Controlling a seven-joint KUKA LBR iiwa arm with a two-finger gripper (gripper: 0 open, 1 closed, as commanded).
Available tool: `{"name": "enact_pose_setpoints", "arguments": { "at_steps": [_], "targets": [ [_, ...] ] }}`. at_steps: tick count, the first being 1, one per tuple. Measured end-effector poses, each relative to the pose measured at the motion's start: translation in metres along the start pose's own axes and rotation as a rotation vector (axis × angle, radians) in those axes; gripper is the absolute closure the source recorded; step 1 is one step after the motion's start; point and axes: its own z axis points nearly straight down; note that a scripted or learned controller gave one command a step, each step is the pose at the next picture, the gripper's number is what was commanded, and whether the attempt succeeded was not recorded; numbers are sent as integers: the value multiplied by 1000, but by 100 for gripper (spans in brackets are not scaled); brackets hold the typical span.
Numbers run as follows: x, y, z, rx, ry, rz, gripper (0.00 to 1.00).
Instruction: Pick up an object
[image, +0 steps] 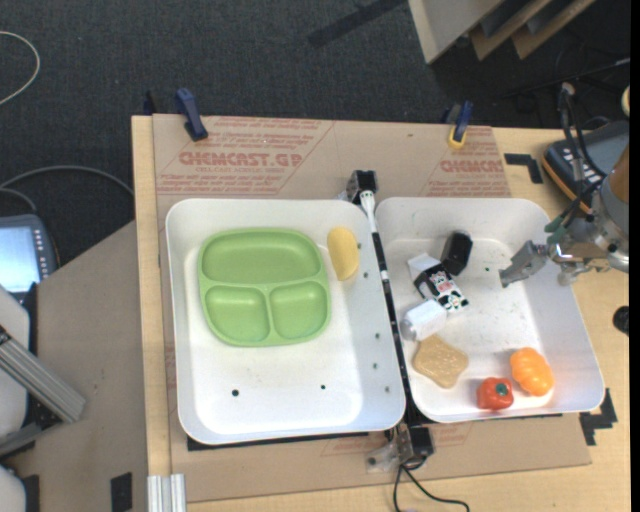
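Gripper (545, 262) at the right bin's (568, 330) far right side (fingers not clear enough to judge, nothing visibly held), well apart from the toast (441, 362), tomato (494, 393) and orange pepper (531, 371) along its near edge.

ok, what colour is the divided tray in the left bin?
Light green, the divided tray lying in the left bin; clear in the camera view.

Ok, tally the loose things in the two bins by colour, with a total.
Green: 1, the divided plate
Yellow: 1, the banana-like piece
Tan: 1, the toast slice
Red: 1, the tomato
Orange: 1, the pepper
Black: 1
White: 2
Total: 8
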Motion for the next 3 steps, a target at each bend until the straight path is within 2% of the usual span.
{"name": "enact_pose_setpoints", "arguments": {
  "at_steps": [1,2,3],
  "targets": [
    [-20,28,137,-8,-6,4,0],
    [-22,90,108,-8,-3,-3,0],
    [-56,98,153,-1,11,-1,0]
  ]
}}
